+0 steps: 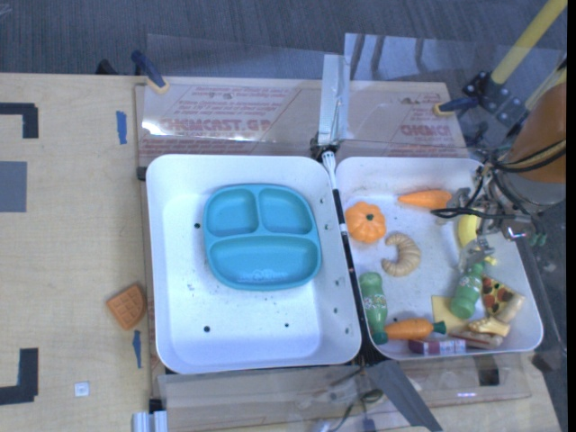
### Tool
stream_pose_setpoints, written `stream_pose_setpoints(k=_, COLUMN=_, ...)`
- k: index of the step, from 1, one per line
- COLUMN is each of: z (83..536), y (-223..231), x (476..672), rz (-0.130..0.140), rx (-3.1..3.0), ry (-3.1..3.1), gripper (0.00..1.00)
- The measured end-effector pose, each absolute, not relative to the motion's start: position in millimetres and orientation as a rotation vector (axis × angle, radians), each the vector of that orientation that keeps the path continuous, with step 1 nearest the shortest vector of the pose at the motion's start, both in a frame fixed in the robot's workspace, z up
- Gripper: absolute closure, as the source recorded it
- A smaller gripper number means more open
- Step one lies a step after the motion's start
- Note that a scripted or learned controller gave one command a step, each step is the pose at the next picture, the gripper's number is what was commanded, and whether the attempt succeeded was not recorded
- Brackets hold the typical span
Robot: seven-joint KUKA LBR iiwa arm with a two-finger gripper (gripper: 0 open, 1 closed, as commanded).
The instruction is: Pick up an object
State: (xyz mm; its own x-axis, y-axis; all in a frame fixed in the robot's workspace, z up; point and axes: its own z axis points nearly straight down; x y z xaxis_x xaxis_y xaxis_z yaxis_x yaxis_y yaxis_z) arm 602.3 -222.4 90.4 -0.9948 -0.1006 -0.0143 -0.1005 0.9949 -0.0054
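Observation:
My gripper (480, 238) hangs low over the right side of the right bin (423, 174), below the grey wrist with its cables. Right beside it on the left lies a yellow banana (465, 230), partly covered by the gripper. A green bottle (466, 292) lies just below it. An orange carrot (425, 199) sits to the gripper's upper left. Further left are an orange pumpkin (364, 222) and a tan croissant (402, 253). I see nothing lifted off the bin floor.
The right bin's front holds a green pickle (373, 302), a second carrot (410, 328), a pizza slice (498, 296) and a purple pen (439, 346). The left bin (171, 241) holds a blue divided plate (261, 235). An orange waffle (127, 305) lies on the bench.

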Motion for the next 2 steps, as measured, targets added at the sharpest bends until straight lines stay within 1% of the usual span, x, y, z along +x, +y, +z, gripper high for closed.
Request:
stream_pose_setpoints(k=1, z=89, y=-223, x=574.2, rz=-0.004, rx=-0.164, ry=3.128, gripper=0.0)
stream_pose_setpoints(k=2, z=89, y=-171, x=611.0, rz=-0.001, rx=0.008, ry=3.128, gripper=0.0)
